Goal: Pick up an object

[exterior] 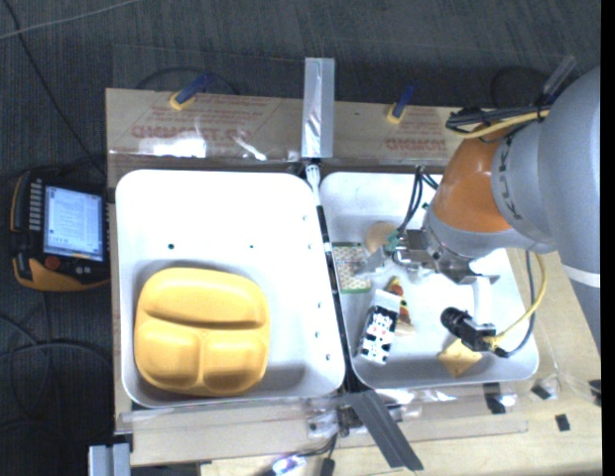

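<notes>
The arm reaches over the right bin; its gripper hangs low near that bin's left wall, and whether it is apart or together cannot be told. A small black-and-white box lies near the bin's front-left corner. A yellow foam block fills the left bin's front.

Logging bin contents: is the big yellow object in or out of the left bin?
In. The yellow object lies inside the left bin, front-left corner.

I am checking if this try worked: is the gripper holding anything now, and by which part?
It cannot be told. The gripper is low in the right bin, near small items, but its fingers are too small and hidden to see any hold.
</notes>
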### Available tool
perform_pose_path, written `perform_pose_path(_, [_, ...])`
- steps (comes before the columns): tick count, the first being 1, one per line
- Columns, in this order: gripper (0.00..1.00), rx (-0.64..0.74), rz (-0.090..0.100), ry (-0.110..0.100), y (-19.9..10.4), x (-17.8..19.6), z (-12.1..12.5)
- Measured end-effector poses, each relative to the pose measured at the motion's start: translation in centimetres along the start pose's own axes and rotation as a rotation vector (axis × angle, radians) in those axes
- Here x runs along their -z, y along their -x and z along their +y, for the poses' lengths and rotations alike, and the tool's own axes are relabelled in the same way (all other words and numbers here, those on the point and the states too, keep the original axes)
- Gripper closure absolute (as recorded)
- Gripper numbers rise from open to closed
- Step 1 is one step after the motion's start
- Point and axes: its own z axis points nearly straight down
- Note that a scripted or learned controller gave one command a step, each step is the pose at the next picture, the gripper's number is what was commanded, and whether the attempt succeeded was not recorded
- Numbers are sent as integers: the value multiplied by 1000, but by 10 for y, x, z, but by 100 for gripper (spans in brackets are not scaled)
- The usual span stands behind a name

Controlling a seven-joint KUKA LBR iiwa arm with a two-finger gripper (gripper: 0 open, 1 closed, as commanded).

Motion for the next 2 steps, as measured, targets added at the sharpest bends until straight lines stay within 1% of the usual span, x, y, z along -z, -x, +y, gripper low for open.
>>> perform_pose_path(1, [0,60,7,-21,-8,89,-70])
perform_pose_path(2, [0,50,7,-20,12,18,-74])
